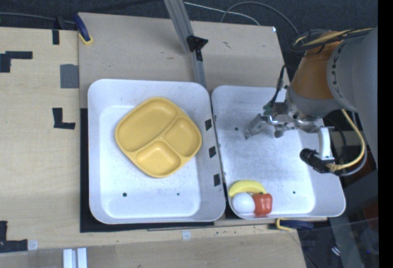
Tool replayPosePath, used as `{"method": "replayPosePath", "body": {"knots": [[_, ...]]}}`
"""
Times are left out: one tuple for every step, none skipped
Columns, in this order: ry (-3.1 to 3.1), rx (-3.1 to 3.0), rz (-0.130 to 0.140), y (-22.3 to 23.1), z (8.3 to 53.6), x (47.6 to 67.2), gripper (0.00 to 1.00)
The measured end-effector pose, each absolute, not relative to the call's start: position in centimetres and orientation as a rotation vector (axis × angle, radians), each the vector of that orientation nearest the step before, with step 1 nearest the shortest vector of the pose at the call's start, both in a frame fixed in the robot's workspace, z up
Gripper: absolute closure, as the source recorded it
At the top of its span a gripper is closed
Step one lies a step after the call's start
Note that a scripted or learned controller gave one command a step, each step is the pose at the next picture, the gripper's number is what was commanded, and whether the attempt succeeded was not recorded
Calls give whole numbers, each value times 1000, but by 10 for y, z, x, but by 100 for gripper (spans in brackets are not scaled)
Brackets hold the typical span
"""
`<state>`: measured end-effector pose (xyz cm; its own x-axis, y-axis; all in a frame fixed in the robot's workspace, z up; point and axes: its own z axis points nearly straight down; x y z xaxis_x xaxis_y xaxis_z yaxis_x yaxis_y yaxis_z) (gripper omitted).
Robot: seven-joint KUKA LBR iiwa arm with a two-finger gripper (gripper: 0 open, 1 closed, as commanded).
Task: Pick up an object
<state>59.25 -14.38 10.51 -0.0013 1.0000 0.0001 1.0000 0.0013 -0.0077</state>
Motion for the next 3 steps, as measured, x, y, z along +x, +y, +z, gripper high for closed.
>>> {"method": "replayPosePath", "body": {"knots": [[-2223, -2216, 4, -143, 119, 594, 100], [-2224, -2223, -2, -146, 162, 593, 100], [-2225, -2222, -3, -146, 209, 593, 100]]}}
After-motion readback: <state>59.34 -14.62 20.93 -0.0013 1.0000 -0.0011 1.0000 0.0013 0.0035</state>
